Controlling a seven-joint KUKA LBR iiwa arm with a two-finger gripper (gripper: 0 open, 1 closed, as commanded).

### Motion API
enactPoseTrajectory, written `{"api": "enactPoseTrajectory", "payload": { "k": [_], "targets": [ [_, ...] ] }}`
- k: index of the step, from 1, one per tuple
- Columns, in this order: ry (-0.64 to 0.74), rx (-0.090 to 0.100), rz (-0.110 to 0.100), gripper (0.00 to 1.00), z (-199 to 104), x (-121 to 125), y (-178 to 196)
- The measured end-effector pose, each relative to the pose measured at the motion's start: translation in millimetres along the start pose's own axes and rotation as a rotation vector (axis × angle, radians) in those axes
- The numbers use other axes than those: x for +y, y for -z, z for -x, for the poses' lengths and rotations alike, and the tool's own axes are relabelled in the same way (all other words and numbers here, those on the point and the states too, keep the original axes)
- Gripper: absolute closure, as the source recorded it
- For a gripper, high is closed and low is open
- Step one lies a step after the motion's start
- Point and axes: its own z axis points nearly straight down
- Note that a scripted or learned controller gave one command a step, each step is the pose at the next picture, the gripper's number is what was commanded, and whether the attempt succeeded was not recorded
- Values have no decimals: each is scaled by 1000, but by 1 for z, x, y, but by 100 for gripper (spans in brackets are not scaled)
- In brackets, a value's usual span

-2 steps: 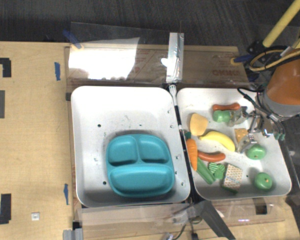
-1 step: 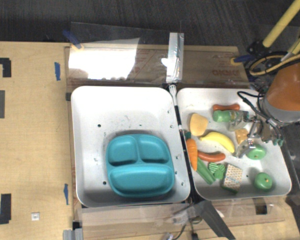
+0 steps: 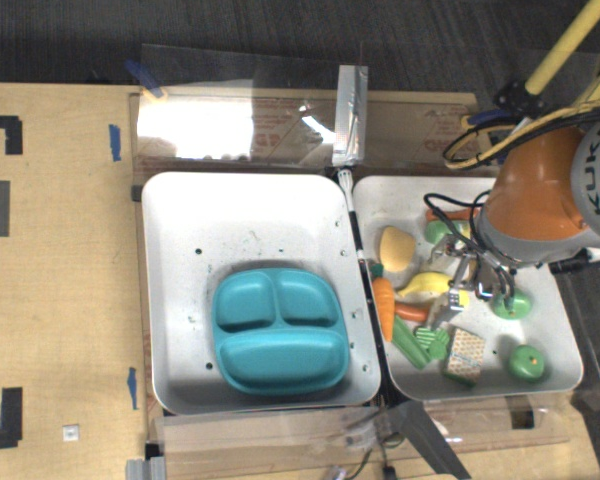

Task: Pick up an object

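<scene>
While the arm reaches in from the right over the right bin, its gripper hangs low among a heap of toy foods. How wide the tool stands, and whether it has hold of anything, I cannot tell, since wires and metal parts crowd that spot. Just beneath it lies a yellow piece, perhaps a toy banana, with a pale yellow rounded toy beside it. A toy carrot lies along the bin's left wall, near a green ridged toy and a speckled tan block. A green round toy sits apart toward the near right corner. The left bin holds a teal divided tray.
</scene>
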Motion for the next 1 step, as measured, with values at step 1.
{"api": "enactPoseTrajectory", "payload": {
  "k": [1],
  "targets": [
    [-1,-2,-3,0,-21,20,1]
  ]
}}
